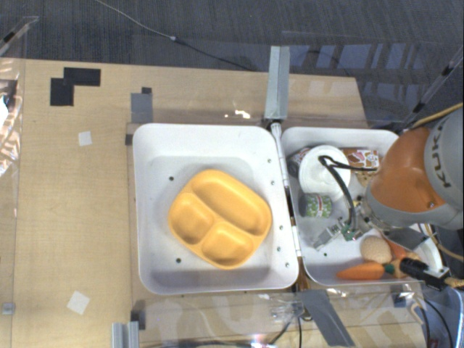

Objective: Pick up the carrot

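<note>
The carrot (360, 271) is orange with a dark green top and lies flat along the front wall of the right bin (319, 267). My gripper (335, 233) hangs low in the middle of that bin, up and to the left of the carrot and apart from it. The arm's orange band (409, 174) looms over the bin's right side and hides what lies beneath it.
A beige egg-shaped item (375, 249) sits just above the carrot. A white round cup (322, 171) and a green-labelled can (317, 206) lie at the bin's back left. The left bin (152, 194) holds a yellow divided plate (220, 217).
</note>
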You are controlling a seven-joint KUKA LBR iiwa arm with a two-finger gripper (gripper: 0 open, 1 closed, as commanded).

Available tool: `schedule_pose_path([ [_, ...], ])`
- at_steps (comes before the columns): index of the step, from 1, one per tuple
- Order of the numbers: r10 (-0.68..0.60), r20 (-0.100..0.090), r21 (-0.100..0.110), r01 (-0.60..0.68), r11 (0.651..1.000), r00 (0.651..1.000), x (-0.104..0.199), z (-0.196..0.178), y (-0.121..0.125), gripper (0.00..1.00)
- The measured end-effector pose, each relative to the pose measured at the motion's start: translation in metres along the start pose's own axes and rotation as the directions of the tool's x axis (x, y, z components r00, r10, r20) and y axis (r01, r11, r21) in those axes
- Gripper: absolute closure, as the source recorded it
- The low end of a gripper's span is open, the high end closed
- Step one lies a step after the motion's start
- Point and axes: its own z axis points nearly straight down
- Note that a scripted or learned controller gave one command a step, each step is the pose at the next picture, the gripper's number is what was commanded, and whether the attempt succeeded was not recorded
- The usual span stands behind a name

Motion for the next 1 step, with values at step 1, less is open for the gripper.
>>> schedule_pose_path([
  [1, 0.394, -0.003, 0.011, -0.394, 0.919, 0.919, -0.0256, -0.0198, 0.0208, 0.0],
])
